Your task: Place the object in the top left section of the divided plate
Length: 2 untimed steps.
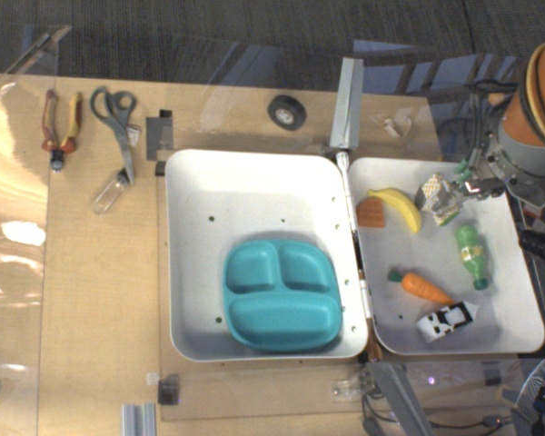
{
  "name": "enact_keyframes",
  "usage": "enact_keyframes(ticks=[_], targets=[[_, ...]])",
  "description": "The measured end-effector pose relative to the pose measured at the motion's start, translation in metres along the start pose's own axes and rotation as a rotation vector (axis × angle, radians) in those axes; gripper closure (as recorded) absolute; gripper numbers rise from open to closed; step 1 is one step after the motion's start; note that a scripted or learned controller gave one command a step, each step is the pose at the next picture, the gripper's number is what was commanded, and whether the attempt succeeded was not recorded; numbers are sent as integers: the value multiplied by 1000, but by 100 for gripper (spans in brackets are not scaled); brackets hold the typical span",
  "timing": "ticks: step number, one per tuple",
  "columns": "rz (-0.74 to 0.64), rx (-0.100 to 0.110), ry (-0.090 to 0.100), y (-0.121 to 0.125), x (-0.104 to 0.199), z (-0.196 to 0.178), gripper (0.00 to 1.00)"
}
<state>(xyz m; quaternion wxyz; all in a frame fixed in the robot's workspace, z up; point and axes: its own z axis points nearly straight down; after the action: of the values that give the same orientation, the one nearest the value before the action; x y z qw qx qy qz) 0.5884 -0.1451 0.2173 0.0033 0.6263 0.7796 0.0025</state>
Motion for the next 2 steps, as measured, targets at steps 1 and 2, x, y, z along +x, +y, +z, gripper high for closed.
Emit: enact_keyframes(ticks=[1,2], targets=[[-75,1,0,19,66,-11,100],[-338,2,2,33,179,32,100]])
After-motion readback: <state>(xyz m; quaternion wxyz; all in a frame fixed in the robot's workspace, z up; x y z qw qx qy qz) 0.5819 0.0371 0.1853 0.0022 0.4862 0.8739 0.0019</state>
